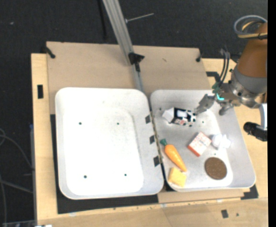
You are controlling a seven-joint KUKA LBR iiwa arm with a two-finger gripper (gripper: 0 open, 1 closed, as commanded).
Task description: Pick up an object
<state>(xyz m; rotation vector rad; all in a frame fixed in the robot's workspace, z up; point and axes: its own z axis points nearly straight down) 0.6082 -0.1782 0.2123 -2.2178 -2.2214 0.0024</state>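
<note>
Claw (pixel 214 104) spread open, gripping nothing; carrot (pixel 174 157) lies diagonal, green end up-left, tip down-right.

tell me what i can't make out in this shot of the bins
- Gripper, camera view: small and dark over the right bin's far edge; whether it is open or shut can't be read.
- Arm: cut off by the right edge above the orange band.
- Black and white item: too blurred to identify.
- Small white thing beside the box: too small to tell.
</note>
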